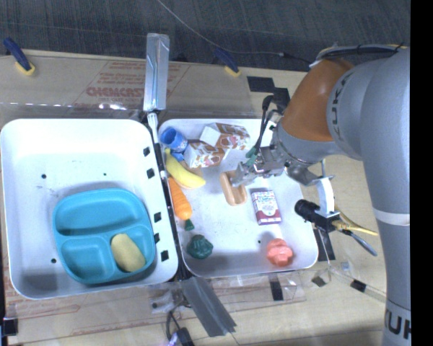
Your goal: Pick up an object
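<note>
- so the arm [361, 114] comes in from the right and its gripper [251, 166] hangs low in the right bin [303, 262], just above the hot dog [232, 189]; honestly can't tell how the pincer stands, the wrist covers it from this angle
- hot dog looks like the target to me; it lies near the middle of that bin, tilted, with the small red packet [265, 206] just beside it on the right
- my guess is it's a toy, plastic or foam, so light and a bit squishy; rounded and smooth, so it could roll or squirt out if pinched near an end; I'd close across the short width at the middle
- rest of the right bin: banana [183, 172] and carrot [180, 200] along the left wall, blue cup [172, 139] in the far left corner, two snack cartons [215, 147] up top, a dark green lump [199, 247] and a pink toy [278, 251] near the front edge
- left bin [22, 193] holds a blue divided tray [94, 218] with a yellowish potato-looking thing [128, 252] in one compartment; well apart from the action
- nothing looks lifted yet; the pick is not done as far as I can see
</note>
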Available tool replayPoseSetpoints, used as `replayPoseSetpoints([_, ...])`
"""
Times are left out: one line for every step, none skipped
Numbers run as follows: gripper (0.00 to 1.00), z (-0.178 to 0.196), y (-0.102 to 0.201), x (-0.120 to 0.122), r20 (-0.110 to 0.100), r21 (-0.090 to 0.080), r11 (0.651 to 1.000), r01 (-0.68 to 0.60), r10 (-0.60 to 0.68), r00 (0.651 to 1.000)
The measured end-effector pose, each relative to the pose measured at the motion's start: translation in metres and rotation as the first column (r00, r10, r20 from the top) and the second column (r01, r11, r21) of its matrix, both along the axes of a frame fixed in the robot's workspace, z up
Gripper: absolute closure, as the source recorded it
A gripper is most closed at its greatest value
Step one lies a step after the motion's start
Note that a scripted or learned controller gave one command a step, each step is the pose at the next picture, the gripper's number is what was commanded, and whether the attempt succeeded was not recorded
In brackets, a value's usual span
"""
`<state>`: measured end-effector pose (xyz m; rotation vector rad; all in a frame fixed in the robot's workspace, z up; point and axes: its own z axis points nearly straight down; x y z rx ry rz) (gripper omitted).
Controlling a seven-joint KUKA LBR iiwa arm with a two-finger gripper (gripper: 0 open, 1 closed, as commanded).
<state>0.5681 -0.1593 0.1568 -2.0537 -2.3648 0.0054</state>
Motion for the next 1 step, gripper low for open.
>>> replayPoseSetpoints([1.00, 0.0320, 0.0727, 0.0146, 0.002, -0.005, 0.901, 0.434, -0.434, 0.901])
